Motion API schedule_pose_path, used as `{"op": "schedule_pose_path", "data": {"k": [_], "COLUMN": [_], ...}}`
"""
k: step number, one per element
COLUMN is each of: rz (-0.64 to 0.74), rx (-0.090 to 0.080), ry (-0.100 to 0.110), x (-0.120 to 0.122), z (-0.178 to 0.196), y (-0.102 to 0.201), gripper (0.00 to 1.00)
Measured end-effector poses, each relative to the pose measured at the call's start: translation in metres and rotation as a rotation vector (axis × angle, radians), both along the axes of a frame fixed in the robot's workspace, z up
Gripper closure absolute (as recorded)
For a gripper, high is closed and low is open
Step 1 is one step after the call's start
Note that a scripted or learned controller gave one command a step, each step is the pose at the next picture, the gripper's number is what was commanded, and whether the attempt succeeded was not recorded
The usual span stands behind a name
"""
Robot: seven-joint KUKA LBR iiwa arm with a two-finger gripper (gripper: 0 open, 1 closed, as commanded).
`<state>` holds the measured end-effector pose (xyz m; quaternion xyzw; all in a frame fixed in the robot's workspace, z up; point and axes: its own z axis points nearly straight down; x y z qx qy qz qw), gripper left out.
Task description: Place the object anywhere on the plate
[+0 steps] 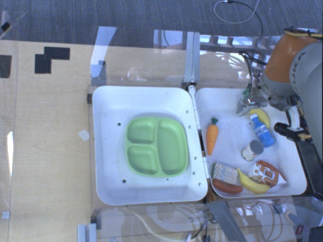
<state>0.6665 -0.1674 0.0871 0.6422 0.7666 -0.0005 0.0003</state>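
Note:
A light green divided plate (pixel 157 146) lies in the middle of the left white bin (pixel 108 185), with nothing on it. The right bin (pixel 227 110) holds a toy carrot (pixel 212 136), a blue bottle (pixel 263 130) lying over a yellow banana (pixel 264 116), a small grey can (pixel 252 149), a second banana (pixel 252 184), a red sausage (pixel 227 187), a patterned packet (pixel 225 173) and an orange-and-white carton (pixel 266 173). My gripper (pixel 247 105) hangs low over the far part of the right bin, just left of the blue bottle's top and clear of the plate.
A metal divider (pixel 191 59) runs between the bins at the back. The arm's orange band (pixel 285 57) and grey body fill the upper right. Bare wooden bench (pixel 45 150) extends to the left of the bins.

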Motion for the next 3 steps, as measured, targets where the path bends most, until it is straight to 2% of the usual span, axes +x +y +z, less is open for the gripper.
{"op": "schedule_pose_path", "data": {"k": [1,2,3], "rz": [0.204,0.288,0.342], "rx": [-0.001,-0.002,-0.002], "ry": [-0.009,-0.009,-0.007], "x": [-0.05,-0.034,-0.073], "z": [0.087,0.129,0.167], "y": [0.036,0.039,0.034], "gripper": [1.0,1.0,1.0]}}
